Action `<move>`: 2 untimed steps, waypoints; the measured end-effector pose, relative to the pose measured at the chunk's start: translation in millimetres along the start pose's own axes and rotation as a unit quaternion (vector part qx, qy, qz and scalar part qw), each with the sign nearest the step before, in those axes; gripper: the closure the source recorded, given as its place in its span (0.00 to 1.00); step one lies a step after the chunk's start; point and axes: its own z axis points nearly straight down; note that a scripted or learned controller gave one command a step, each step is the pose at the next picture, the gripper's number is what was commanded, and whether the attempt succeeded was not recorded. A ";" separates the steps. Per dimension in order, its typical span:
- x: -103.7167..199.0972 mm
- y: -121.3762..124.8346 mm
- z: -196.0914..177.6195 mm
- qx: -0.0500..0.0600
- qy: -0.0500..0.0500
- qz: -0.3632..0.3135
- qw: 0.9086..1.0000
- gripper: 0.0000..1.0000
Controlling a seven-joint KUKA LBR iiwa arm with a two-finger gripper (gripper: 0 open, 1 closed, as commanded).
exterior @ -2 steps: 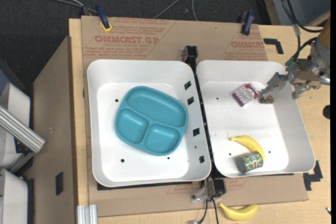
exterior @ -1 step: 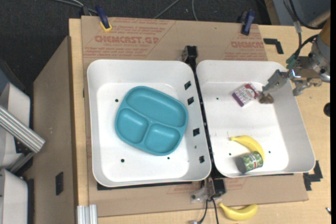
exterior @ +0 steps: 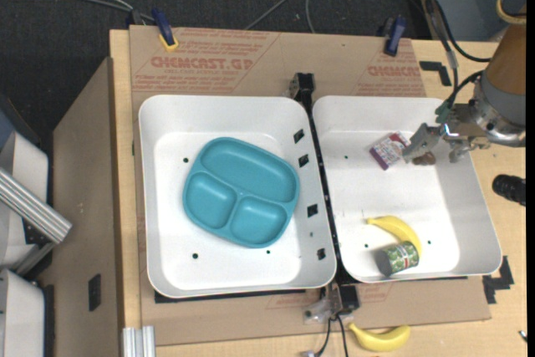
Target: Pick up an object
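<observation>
Tray point(exterior: 241, 192) in L bin point(exterior: 159, 180); banana point(exterior: 395, 227), can point(exterior: 398, 257) in R bin point(exterior: 468, 213).

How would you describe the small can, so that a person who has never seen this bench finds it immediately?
Look in the right white bin, at its front edge. There the can lies on its side, touching the yellow banana. It is a short grey cylinder with a green and red label.

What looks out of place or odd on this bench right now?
A second banana lies outside the bins, on the bench's front edge below the right bin. Inside that bin, a can lies tipped on its side against another banana.
</observation>
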 end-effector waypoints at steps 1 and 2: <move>2.0 10.1 49.8 -0.001 0.000 0.000 1.000 0.00; -5.8 3.7 105.3 0.000 0.000 0.001 1.000 0.00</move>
